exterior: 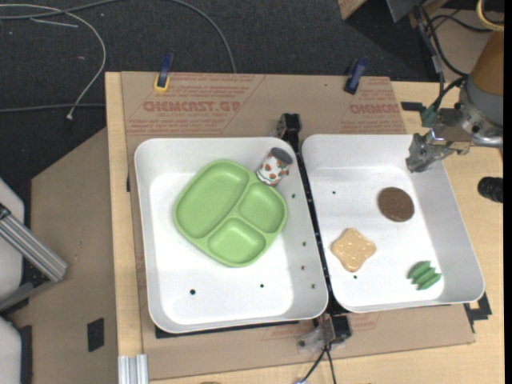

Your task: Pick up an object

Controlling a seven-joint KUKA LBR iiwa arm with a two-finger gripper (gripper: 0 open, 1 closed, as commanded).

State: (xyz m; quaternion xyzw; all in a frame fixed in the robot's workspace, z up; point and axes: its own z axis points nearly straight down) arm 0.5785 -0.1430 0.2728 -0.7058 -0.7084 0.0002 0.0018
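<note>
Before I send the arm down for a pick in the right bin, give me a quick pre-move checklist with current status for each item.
1. Targets present in the right bin: brown round piece, tan piece, green piece. Ok.
2. Targets apart from one another, none stacked or touching. Ok.
3. Hand positioned over the right bin: it sits at the bin's upper right edge, not above any piece. Not ok.
4. Hand free of any object: nothing visible in it. Ok.
5. Green piece lies close to the bin's right wall, a tight spot for a grasp. Not ok.
6. Left bin items, green divided plate and small cup, out of the path. Ok.
</note>
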